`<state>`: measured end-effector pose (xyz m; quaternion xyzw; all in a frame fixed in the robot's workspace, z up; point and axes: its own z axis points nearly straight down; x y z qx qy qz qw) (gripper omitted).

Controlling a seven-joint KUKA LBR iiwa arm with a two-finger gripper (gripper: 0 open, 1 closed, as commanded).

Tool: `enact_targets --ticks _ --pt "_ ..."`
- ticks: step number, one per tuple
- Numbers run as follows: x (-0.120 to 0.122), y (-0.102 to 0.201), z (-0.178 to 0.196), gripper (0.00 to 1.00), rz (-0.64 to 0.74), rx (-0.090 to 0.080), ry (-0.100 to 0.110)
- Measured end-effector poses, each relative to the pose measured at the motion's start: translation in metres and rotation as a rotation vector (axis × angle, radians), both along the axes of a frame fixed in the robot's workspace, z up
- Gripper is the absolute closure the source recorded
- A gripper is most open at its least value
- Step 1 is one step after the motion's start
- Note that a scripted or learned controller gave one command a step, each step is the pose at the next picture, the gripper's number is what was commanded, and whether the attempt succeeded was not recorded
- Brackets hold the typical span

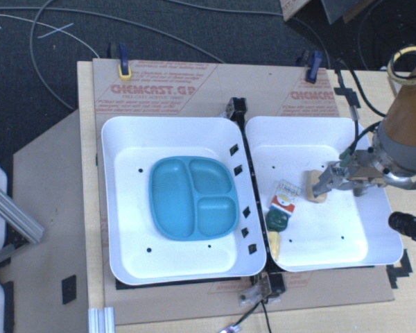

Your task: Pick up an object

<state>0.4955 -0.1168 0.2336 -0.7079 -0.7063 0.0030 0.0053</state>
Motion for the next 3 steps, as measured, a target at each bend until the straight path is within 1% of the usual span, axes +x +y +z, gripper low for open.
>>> enact_targets --ticks 1,2,3 --pt "0.002 0.0 0.005 0.0 0.003 -0.002 -0.01" --pt "0.003 0.008 -0.056 0.0 0.002 0.0 -0.003" --pt "-0.008 0.013 -0.108 0.0 0.002 0.0 -0.003"
